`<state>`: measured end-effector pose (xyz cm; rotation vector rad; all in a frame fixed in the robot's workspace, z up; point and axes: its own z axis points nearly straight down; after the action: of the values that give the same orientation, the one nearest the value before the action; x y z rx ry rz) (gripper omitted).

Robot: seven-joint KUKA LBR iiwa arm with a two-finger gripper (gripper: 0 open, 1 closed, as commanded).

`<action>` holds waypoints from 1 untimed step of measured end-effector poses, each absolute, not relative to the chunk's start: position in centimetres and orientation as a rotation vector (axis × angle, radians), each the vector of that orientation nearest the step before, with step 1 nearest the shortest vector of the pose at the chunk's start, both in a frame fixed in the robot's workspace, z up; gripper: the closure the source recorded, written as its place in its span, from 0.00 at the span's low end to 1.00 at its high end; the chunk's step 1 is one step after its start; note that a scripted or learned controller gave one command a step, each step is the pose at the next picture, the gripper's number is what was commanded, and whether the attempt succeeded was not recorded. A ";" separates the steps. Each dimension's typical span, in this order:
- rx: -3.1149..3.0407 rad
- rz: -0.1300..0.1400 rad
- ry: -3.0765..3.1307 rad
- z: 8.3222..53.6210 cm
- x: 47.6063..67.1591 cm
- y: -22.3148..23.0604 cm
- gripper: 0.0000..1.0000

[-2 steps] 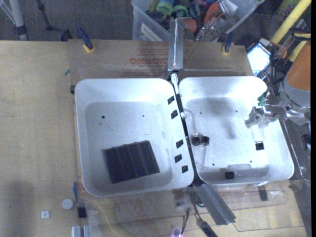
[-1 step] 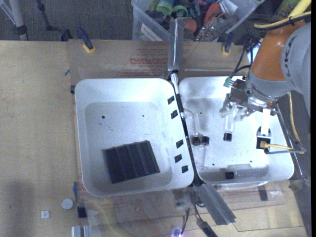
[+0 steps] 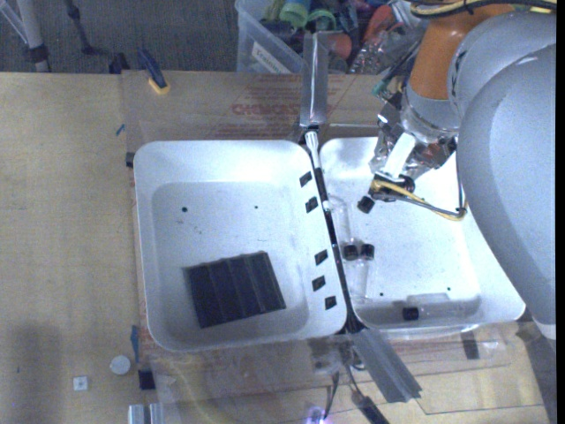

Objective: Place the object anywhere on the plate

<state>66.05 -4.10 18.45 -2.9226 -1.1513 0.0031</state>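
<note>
The plate is a dark, ribbed rectangle lying on the floor of the left bin, towards its front. My gripper hangs over the back of the right bin, far from the plate and across the divider. Nothing is visibly held in it. A small dark object lies on the right bin's floor close to the divider, below and slightly left of the gripper. Another small dark piece with a clear body rests near that bin's front wall.
A metal divider rail with black clips runs between the two bins. A yellow cable trails from the wrist over the right bin. Behind the bins stands a clear tub of colourful items. The arm's grey body covers the right bin's right side.
</note>
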 end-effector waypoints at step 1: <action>-2.853 0.002 -1.316 38.6 59.5 1.8 1.00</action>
<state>59.50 1.81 38.64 -2.8526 -1.3161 0.0018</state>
